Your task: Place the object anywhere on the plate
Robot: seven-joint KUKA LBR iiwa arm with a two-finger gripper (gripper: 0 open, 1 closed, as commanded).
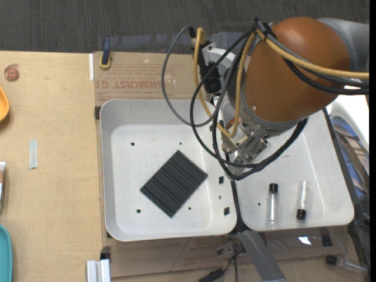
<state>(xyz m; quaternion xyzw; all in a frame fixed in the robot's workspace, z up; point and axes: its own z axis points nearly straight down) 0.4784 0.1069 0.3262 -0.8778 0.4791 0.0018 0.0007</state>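
Tabletop of pale wood carries two shallow white bins side by side. Taking the left bin as the landmark: the right bin touches its right rim, and the grey arm with its orange band hangs over that shared rim, trailing black and yellow cables. Whether the jaws are open or closed cannot be told, because the arm's bulk hides them. A dark ribbed plate lies flat and turned at an angle near the middle of the left bin. Two small clear tubes with dark caps lie in the right bin, well apart from the plate.
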